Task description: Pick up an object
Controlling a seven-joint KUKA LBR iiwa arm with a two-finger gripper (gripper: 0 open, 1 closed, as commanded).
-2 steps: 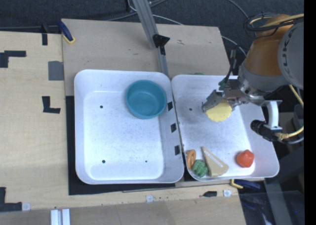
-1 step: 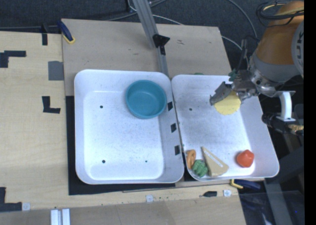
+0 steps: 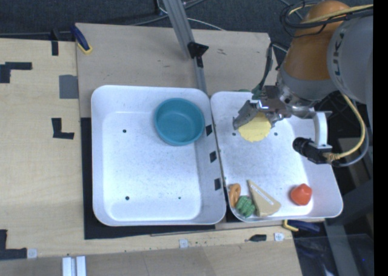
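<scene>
My gripper [image 3: 257, 118] hangs over the upper part of the right bin [image 3: 273, 165], right above a yellow round object [image 3: 254, 130]. The yellow piece sits directly under the fingers, and from this angle I cannot tell whether they grasp it. Along the near edge of the right bin lie an orange piece [image 3: 234, 193], a green object [image 3: 245, 206], a tan wedge [image 3: 263, 199] and a red tomato-like ball [image 3: 301, 194]. A blue bowl [image 3: 179, 121] rests in the upper part of the left bin [image 3: 139, 171].
A grey pole [image 3: 180, 23] slants down from the top to the gap between the bins. Cables loop at the upper right near the arm. The wooden bench extends to the left with black tape marks.
</scene>
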